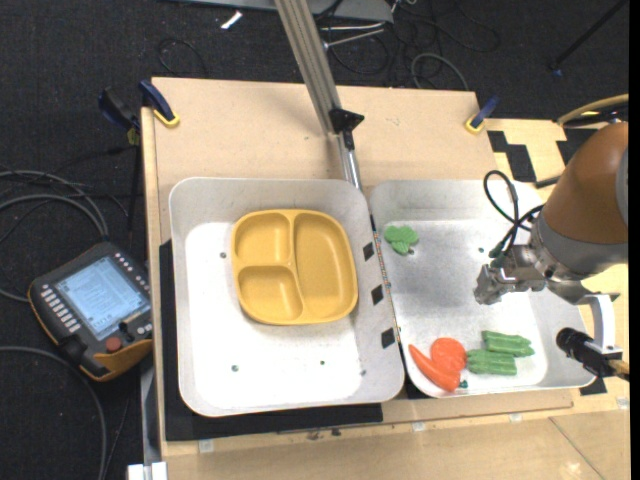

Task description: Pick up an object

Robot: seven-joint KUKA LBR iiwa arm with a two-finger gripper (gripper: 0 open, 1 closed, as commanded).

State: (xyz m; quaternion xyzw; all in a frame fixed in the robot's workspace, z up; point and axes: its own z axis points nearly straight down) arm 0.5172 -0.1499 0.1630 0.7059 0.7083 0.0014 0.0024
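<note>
My gripper (490, 286) hangs over the right bin (440, 213), above bare floor; I cannot tell its state from here. The green beans (502, 353) and carrot (437, 363) lie near the front rim, a green piece (401, 238) farther back. Descending here, I'd likely grab nothing.

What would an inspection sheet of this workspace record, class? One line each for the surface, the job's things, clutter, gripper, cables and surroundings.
Surface: wooden bench bearing left bin and right bin.
Job's things: right bin holds green leaf toy, red tomato, orange carrot, green pods.
Clutter: yellow divided plate in left bin.
Gripper: gripper above right bin, holding nothing visible.
Cables: black cable at arm; loose ones on floor.
Surroundings: control tablet on dark floor.
</note>
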